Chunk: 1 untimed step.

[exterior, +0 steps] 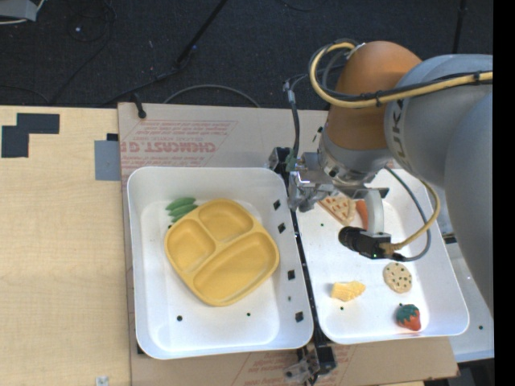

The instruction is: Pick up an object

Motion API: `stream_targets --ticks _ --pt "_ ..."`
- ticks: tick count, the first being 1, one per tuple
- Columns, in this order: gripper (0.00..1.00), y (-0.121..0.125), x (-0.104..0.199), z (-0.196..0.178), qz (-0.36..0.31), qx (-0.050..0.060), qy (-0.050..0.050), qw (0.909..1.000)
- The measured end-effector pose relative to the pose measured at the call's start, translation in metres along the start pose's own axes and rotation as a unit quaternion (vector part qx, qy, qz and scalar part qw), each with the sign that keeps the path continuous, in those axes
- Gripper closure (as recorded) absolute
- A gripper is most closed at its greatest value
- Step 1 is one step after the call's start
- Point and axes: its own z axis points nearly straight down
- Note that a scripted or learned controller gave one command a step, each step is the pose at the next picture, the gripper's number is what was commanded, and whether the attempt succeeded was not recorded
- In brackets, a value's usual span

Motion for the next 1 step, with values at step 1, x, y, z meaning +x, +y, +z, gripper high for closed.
stream_targets --ticks 1 --pt "1.00 -0.0109 0.0555 -0.0040 0.000 0.001 0.000 1.0000"
